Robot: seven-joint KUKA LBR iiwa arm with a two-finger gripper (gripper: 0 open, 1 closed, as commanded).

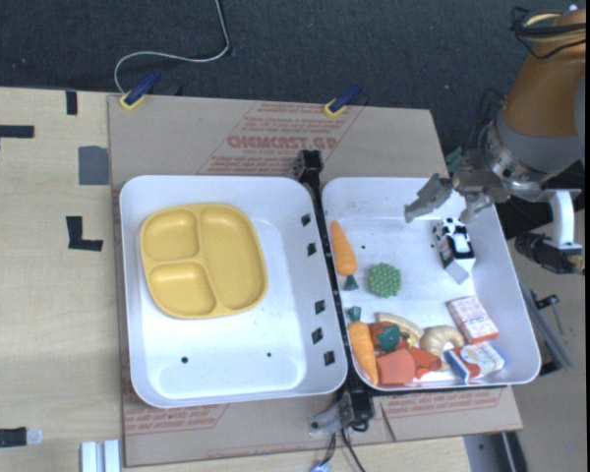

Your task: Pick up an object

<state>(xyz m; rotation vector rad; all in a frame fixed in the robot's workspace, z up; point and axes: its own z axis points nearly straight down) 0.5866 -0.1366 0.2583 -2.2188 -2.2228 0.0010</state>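
The camera view shows the jaws [450, 198] spread open above the upper right of the right bin [425, 193], holding nothing, just above a black-and-white toy [455, 239] lying by the bin's right wall. A carrot [343, 249] and a green ball [383, 279] lie near the middle, with small boxes [473, 321] and more play food (crowded together) along the near edge. The left bin [138, 200] carries a yellow divided plate [203, 260].

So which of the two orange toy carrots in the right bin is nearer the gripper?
The upper orange toy carrot, lying against the bin's left wall, is nearer the gripper. The other carrot sits at the bottom among the piled toys.
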